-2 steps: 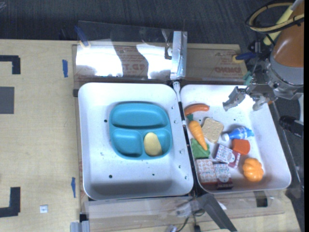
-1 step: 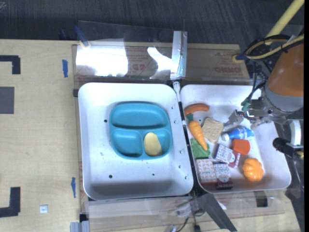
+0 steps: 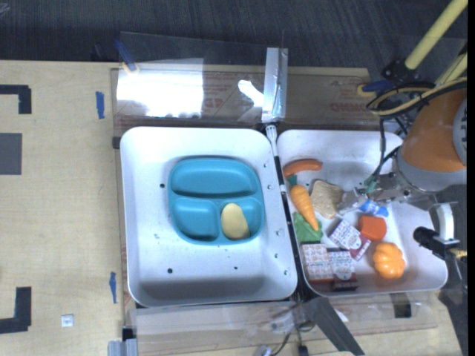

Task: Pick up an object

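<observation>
Hovering my tool (image 3: 369, 189) over right bin (image 3: 338, 145), above clutter heaped mid-bin; finger state cannot tell. Candidates: carrot (image 3: 302, 203), orange pumpkin (image 3: 388, 260), red block (image 3: 372, 228), cartons. Left bin (image 3: 141, 199) holds blue tray (image 3: 200, 191) with yellow lemon (image 3: 234, 221), parked apart.

left bin (image 3: 141, 199): blue tray (image 3: 194, 180), yellow potato (image 3: 234, 221) | right bin (image 3: 423, 273): carrot (image 3: 303, 205), orange pumpkin (image 3: 388, 260)
</observation>
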`<state>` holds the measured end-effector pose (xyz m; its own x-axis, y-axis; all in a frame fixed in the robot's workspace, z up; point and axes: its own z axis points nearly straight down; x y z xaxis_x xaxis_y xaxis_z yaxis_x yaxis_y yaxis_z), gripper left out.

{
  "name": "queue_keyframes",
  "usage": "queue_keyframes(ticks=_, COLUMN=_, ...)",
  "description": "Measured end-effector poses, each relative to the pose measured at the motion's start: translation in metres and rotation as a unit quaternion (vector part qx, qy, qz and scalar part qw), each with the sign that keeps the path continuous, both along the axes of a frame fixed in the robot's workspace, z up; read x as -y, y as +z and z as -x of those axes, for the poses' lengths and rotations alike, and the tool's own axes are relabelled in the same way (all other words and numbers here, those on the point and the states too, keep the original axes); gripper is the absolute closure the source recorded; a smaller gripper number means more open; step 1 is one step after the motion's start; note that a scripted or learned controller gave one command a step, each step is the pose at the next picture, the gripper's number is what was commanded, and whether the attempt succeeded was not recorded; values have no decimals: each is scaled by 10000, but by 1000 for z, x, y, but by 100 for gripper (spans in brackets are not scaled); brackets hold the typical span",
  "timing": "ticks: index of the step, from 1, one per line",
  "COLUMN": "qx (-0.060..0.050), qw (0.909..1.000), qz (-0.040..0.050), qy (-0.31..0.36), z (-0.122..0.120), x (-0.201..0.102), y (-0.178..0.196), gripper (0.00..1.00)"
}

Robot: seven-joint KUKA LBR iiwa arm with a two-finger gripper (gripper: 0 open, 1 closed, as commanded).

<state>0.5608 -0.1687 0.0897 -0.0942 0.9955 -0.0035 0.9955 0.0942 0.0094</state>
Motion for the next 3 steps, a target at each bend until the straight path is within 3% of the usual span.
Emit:
queue_keyframes(ticks=1, qx=20, qw=10000, qz=12, qy=-8, z=-1, x=1, y=11, gripper=100)
queue_keyframes(ticks=2, qx=3, qw=9979, qz=-18, qy=-655, z=-32, x=-54, y=151, gripper=100)
queue_keyframes(ticks=3, qx=-67, qw=10000, qz=-22, qy=61, z=-15, x=-143, y=132, gripper=100)
